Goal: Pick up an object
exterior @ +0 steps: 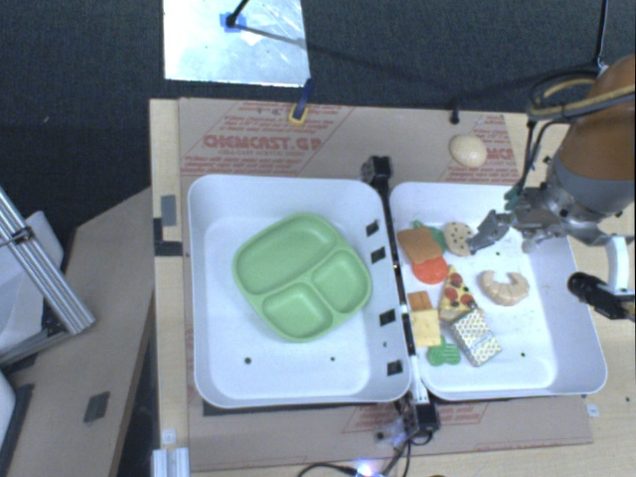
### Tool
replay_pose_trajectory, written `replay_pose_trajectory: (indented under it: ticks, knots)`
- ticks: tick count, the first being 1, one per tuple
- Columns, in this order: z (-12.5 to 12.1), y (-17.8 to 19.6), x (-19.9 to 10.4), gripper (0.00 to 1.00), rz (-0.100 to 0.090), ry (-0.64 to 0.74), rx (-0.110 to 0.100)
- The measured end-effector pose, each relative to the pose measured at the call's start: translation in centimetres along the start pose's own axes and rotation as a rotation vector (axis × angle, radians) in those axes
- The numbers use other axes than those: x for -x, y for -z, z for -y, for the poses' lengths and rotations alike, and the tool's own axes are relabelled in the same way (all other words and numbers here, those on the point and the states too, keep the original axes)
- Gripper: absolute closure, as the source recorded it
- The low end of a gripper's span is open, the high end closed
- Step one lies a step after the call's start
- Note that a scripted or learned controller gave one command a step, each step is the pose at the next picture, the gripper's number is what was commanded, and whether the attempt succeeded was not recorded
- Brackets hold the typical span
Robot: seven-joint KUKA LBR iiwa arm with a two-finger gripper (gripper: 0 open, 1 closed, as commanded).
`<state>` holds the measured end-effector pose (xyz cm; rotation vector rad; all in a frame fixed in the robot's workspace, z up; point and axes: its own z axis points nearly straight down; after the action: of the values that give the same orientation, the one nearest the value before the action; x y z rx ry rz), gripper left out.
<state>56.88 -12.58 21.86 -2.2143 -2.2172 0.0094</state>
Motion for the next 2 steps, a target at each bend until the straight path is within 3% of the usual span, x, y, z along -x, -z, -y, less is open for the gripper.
replay_pose_trajectory:
  ticks: [1,2]
  knots:
    - [-0.2,0.6,0.0,0.0,0.002,0.002,0.012]
    - [-0.5,-5.5,-0.6,0.0,0.001,0.001,0.007]
